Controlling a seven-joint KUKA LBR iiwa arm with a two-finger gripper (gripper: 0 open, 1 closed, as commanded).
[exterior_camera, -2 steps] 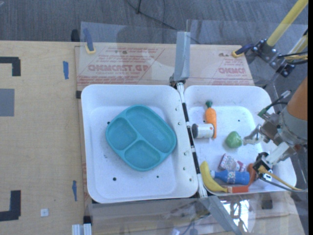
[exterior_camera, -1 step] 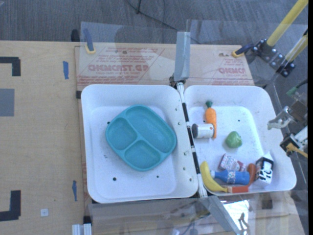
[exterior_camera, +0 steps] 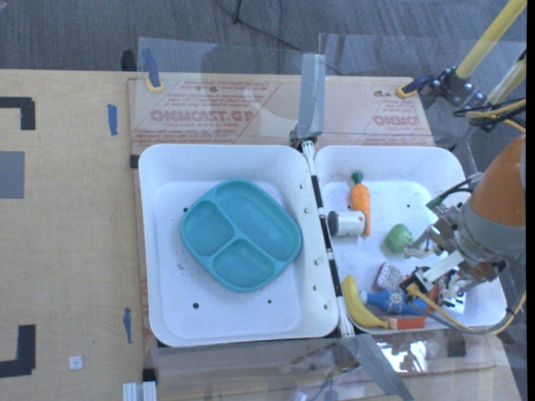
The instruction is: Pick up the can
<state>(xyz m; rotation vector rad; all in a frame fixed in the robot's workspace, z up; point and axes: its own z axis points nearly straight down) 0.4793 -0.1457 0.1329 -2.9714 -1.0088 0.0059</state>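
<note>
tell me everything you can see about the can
The can is a small cylinder with a pale side and a dark end facing the view's left. It lies on its side in the right bin, near that bin's left wall. The carrot ends by its right end; contact is unclear.

— What carries everything?
— A pale wooden bench top (exterior_camera: 67, 249), seen from above at a slant.
— And straight on the wood?
— A brown printed cardboard sheet (exterior_camera: 209, 111) at the far side. Two shallow white plastic bins stand side by side, the left bin (exterior_camera: 147, 224) and the right bin (exterior_camera: 393, 152), with their rims meeting in the middle.
— Anything on the bare wood?
— Left of the bins there is a far black tape mark (exterior_camera: 25, 111), a near black tape mark (exterior_camera: 25, 345) and a grey square patch (exterior_camera: 10, 174) at the edge. A short blue tape strip (exterior_camera: 112, 119) lies beside the cardboard.
</note>
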